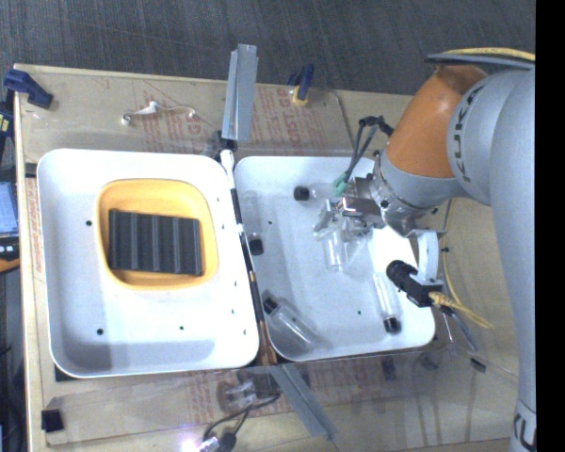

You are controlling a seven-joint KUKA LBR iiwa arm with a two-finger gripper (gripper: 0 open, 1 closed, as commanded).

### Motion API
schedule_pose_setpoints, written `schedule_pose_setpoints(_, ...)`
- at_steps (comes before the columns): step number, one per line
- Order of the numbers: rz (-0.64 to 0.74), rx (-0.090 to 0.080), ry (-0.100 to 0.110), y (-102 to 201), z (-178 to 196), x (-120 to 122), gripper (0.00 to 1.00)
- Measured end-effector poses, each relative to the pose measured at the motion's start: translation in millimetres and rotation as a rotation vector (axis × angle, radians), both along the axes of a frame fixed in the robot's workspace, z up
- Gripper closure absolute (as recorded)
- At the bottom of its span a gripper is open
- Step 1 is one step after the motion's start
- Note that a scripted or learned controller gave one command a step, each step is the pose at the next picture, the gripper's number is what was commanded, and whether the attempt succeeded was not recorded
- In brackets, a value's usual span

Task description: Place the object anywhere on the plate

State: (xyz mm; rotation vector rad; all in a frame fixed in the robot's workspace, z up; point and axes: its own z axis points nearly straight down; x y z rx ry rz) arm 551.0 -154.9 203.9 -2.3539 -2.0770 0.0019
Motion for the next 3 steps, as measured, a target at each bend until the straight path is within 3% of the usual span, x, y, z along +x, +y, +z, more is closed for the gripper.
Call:
schedule_pose_setpoints(1, 0.161, 0.0, -0.002, 47, 13, 46, 1.0)
schedule_pose_setpoints(2, 0.472, 0.001, 0.001, 97, 1, 64, 1.0)
schedule_pose_setpoints(3, 0.649, 0.002, 0.001, 121, -11, 74, 1.0)
